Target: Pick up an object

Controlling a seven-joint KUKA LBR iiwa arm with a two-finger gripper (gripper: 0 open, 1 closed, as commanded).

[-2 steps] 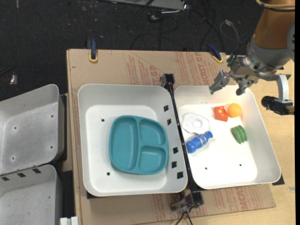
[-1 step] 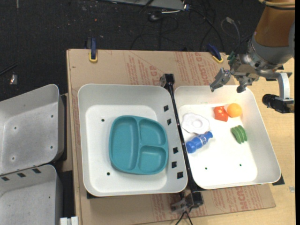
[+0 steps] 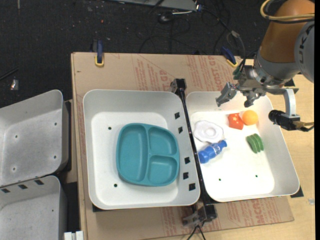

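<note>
Roughly mid right bin (image 3: 280, 184): blue bottle (image 3: 212, 151) lay flat, long axis slanting, one end toward bin's far right corner. White lid (image 3: 208, 131) just beyond. Red block (image 3: 235, 121), orange ball (image 3: 249, 117), green piece (image 3: 255, 143) nearer right edge. Gripper (image 3: 237, 98) above far edge, fingers spread, holding nothing.

A teal divided plate (image 3: 148, 155) is lying in the left bin (image 3: 95, 134), near its middle. Both bins are sitting side by side on a brown cardboard sheet (image 3: 150, 71) that is covering the surface. A blue and yellow clamp (image 3: 99, 53) is gripping the far edge of the cardboard. White perforated panels (image 3: 30, 134) are lying at the left. Cables (image 3: 220, 4) are running over the dark floor (image 3: 45, 19) behind.
</note>
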